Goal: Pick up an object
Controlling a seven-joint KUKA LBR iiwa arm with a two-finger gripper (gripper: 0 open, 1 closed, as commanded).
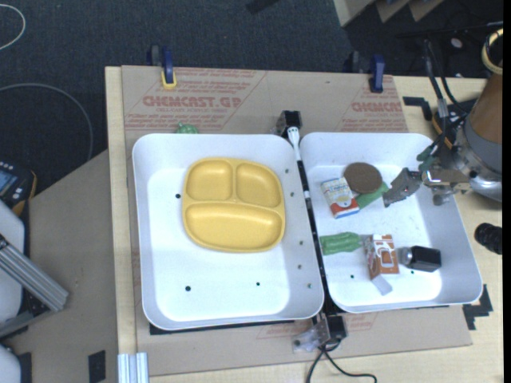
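Note:
The right bin (435, 226) holds several small things. A white and red carton (339, 197) lies beside a brown disc (364, 176), with a green strip (370, 199) just below the disc. Nearer the front lie a green piece (341, 243), an orange packet (382, 255) and a black and silver object (421, 257). My gripper (420, 190) hangs over the right bin's far right part, to the right of the disc. Its two fingers stand apart, open, with nothing between them.
A yellow divided plate (234, 204) sits in the left bin (152, 238). Blue clamps (166, 61) hold the brown board at the back. Cables and the arm's body crowd the right edge.

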